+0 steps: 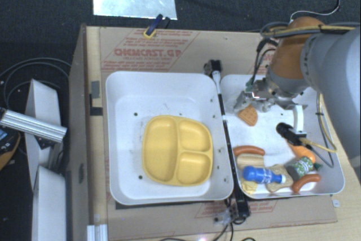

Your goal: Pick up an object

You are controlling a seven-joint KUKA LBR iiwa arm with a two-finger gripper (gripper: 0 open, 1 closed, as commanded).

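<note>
The hand (252, 100) is being lowered over a tan, rounded bread-like piece (248, 116) at the back of the right white bin (333, 178) — its opening cannot be told. A grasp is being approached; a closing is judged next. Being counted: two bins, one yellow compartmented plastic tray (176, 149), two sausages (249, 150).

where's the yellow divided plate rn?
The yellow divided plate lies in the left bin, toward its front, beside the divider from the right bin's hot dogs.

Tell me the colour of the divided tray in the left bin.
The tray is pale yellow, seen best in the camera view from above.
</note>
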